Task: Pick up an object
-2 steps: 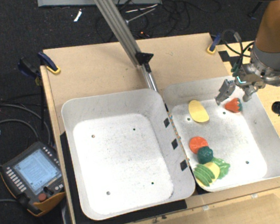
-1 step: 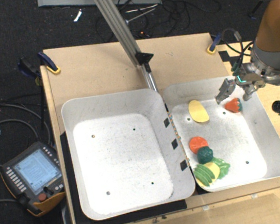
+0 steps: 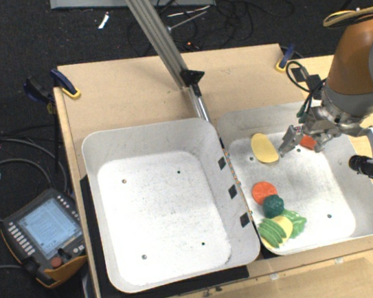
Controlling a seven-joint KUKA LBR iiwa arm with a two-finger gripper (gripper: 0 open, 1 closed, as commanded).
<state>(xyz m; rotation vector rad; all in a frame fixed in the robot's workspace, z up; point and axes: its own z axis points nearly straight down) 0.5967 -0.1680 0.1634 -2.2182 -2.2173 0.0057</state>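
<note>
Arm (image 3: 361,63) in from the right, wrist over the right bin (image 3: 363,212), near that bin's far edge. Gripper (image 3: 301,140) sits low over the bin floor, just right of the yellow oval piece (image 3: 264,148). Can't tell from here if the jaws are released or clenched; a bit of orange-red shows right at the tool, but whether it's a held thing or part of the tool is unclear. Nothing visibly between them.

Objects, all in the right bin:
- yellow oval piece: far-left part of the bin, close to the divider side, flat on the floor, just beside the gripper, contact unclear
- orange round piece (image 3: 263,190): mid-left, nearer us than the yellow one
- dark green round piece (image 3: 273,205): touching the orange one on its near side
- green-and-yellow cluster (image 3: 280,227): near-left corner of the bin, right against the dark green piece

Left bin (image 3: 103,192) lies alongside, rims overlapping in the middle of the surface (image 3: 129,91).

Black cable (image 3: 300,76) runs off the wrist toward the surface's far-right corner. Teach pendant (image 3: 43,235) on the floor off the left edge.
</note>
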